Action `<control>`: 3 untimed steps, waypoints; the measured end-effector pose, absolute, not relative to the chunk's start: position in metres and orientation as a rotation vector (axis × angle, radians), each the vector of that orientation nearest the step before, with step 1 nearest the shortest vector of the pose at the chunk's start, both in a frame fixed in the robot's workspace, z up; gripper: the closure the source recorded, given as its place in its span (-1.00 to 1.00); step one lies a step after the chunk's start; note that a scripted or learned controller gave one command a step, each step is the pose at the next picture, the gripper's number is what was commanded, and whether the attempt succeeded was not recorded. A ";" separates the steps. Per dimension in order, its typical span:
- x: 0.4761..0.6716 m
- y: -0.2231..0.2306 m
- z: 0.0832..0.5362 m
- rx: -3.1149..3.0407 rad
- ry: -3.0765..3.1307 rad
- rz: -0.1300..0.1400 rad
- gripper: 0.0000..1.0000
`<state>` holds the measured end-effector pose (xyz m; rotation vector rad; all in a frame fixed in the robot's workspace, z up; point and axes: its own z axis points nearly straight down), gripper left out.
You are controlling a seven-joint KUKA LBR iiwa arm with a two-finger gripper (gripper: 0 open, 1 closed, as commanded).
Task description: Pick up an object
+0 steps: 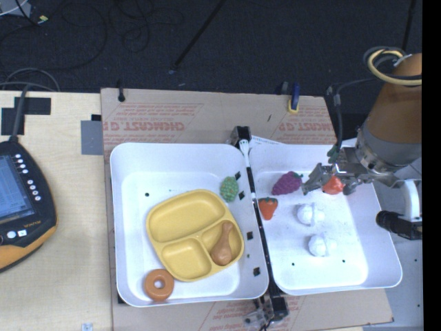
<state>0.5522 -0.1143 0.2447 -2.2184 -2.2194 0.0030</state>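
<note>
My gripper point(333, 181) hangs over the right bin point(386, 267), near its far right side. A small red-orange object point(334, 185) sits between its dark fingers, and the gripper is shut on it. A purple bunch of grapes point(287, 183) lies just left of the gripper. A red strawberry point(267, 207) rests by the bin's left wall. Two white lumps point(305, 214) point(318, 244) lie in the middle of the bin, below the gripper.
The left bin point(127, 205) holds a yellow divided plate point(180, 219) with a brown drumstick point(222, 243) on it. A green piece point(229, 188) and an orange donut point(159, 285) lie beside the plate. A dark divider point(248, 192) separates the bins. A pendant point(17, 198) lies at the far left.
</note>
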 end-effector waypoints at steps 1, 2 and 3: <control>0.552 -0.115 0.254 -2.218 -2.217 0.004 1.00; 0.476 -0.038 0.300 -2.210 -2.225 -0.001 1.00; 0.476 0.051 0.378 -2.210 -2.235 -0.009 1.00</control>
